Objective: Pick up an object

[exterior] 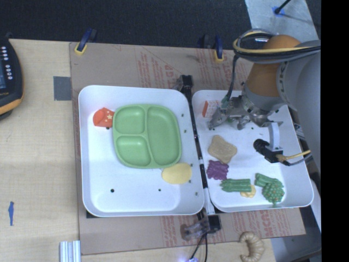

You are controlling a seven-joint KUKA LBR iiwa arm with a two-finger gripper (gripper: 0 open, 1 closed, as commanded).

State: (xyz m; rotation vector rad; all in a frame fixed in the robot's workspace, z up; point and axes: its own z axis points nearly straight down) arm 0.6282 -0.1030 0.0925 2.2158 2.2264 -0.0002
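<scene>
While I hang over the right bin: my gripper [235, 119] sits above its far end, toward the divider.
Fingers: spread and empty, nothing between them.
Nearest target: bread slice [222, 149] lies flat on the right bin [292, 201] floor, just nearer the camera than my fingertips.
Long axis: I judge it runs diagonally.
Others: purple piece [217, 170], green beans [236, 185], broccoli [271, 188] lie farther on.

Two white bins [92, 195], one green plate [147, 135], seven foods [222, 149].
</scene>
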